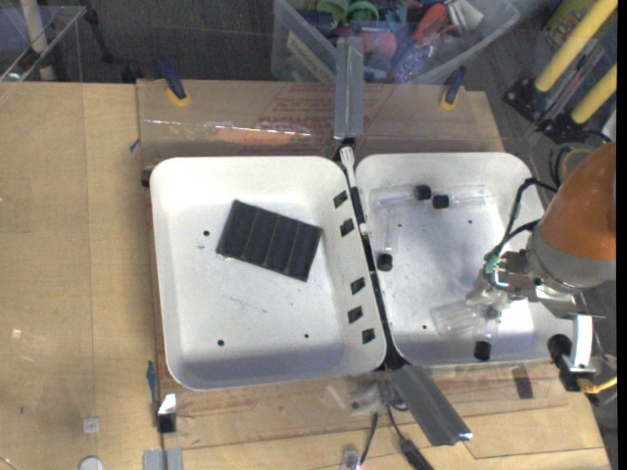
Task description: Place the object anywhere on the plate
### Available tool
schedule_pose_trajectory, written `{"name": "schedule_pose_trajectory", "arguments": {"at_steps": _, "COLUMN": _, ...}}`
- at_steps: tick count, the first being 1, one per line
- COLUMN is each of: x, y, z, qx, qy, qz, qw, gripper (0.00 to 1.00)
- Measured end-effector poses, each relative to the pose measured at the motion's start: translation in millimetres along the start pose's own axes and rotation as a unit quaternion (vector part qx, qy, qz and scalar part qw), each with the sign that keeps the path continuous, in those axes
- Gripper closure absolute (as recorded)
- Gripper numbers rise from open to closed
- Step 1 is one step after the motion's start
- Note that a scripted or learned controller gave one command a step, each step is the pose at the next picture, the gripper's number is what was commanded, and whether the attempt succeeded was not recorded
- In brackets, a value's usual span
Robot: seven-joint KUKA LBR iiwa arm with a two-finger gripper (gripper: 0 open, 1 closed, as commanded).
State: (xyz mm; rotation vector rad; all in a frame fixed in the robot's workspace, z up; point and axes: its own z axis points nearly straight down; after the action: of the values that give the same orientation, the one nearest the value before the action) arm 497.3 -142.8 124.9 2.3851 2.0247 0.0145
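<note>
A flat, dark, ribbed rectangular plate lies in the glossy left bin; the tool hangs low over the right bin, its state unclear.

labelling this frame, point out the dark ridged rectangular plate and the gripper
dark ridged rectangular plate (269,240): camera view, middle of its top face, left bin
gripper (490,292): camera view, its tip, over the right bin

A single fixed camera looks down at a slant from above the table, set well back, taking in both white bins: the left bin and right bin, side by side, with the arm entering from frame right.
</note>
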Motion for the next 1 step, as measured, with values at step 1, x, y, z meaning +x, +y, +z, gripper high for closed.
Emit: {"name": "schedule_pose_trajectory", "arguments": {"at_steps": 1, "x": -8.7, "y": 7.6, "z": 35.4, "qx": 0.004, "qy": 0.002, "qz": 0.041, "qw": 0.9991, "gripper": 1.0}}
